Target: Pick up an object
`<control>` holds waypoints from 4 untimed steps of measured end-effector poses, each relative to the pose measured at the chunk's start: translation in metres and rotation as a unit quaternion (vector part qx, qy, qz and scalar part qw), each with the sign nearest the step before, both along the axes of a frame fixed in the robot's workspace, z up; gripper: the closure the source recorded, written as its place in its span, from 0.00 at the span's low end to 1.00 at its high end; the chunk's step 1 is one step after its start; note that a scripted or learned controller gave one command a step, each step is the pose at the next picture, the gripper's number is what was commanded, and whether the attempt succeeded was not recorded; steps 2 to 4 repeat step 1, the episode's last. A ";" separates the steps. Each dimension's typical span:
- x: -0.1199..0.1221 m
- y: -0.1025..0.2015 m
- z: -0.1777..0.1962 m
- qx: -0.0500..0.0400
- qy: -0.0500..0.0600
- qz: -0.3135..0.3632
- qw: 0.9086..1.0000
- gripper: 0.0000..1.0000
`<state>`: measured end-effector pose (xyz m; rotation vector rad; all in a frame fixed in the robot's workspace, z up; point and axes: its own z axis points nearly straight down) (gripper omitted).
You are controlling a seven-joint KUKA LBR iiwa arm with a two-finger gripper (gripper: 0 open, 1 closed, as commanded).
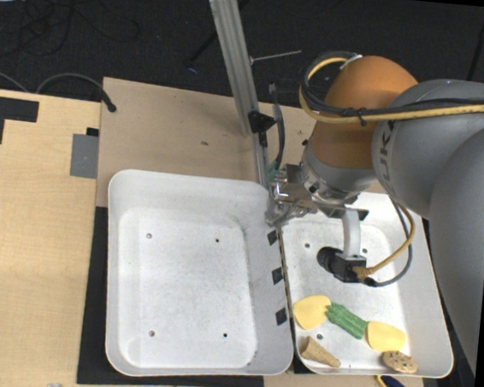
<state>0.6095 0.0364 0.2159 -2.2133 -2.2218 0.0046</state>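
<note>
1. Pale wooden bench (25, 209) against a dark background, carrying two shallow white bins side by side so that objects can be moved from one to the other; a slanted aluminium post (238, 68) rises behind them.
2. Left bin (183, 259): bare speckled floor.
3. Right bin (423, 315): all candidate objects lie along its near edge. A green-and-yellow toy (347, 321) lies flat at the centre of that edge, a tan cone (320, 353) sits at the near-left corner, and a brown biscuit (399, 362) lies towards the near-right corner. They sit near one another but apart, which probably leaves room for a grasp from above.
4. Grey arm (435, 157) reaching in from the right, with its orange band above the wrist.
5. Gripper (286, 195) hangs at the far-left corner of the right bin, beside the wall shared by the bins and well apart from every object. Whether the claw is spread or closed cannot be told, and nothing is seen in it.
</note>
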 end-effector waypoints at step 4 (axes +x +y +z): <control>-0.021 0.046 0.018 -0.001 -0.001 0.000 1.000 1.00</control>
